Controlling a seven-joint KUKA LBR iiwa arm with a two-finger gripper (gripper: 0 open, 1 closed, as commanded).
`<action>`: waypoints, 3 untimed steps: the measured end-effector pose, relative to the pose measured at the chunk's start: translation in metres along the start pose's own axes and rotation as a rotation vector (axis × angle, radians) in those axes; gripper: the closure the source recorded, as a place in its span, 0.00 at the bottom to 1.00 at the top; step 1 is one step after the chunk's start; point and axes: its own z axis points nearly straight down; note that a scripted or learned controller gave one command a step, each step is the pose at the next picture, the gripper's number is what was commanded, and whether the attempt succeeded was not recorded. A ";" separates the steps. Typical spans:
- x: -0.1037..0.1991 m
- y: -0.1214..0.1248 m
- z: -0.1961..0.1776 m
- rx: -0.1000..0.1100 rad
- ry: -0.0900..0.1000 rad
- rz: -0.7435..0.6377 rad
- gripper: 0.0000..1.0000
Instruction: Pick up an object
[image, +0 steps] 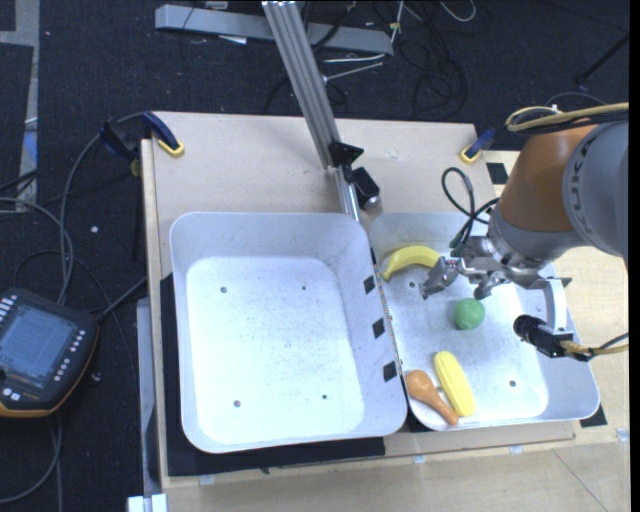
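The grey two-finger gripper (462, 280) is being held with fingers spread wide, grasping nothing, just above the round green ball (468, 314) in the right-hand shallow white bin (570, 400).

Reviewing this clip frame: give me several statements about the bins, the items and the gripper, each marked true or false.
1. All the items lie in the right bin. True.
2. The gripper holds the banana between its fingers. False: the banana lies on the bin floor beside the gripper, with nothing between the fingers.
3. The green ball sits just below the gripper in the view. True.
4. The corn cob lies in the left bin. False: it lies in the right bin, next to the orange gourd.
5. The green ball touches the corn cob. False: they lie apart.
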 end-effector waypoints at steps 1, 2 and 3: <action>0.000 -0.001 0.047 -0.001 0.000 0.000 0.00; 0.000 0.000 0.035 -0.006 -0.001 0.000 1.00; -0.002 0.005 -0.027 -0.010 -0.001 0.000 1.00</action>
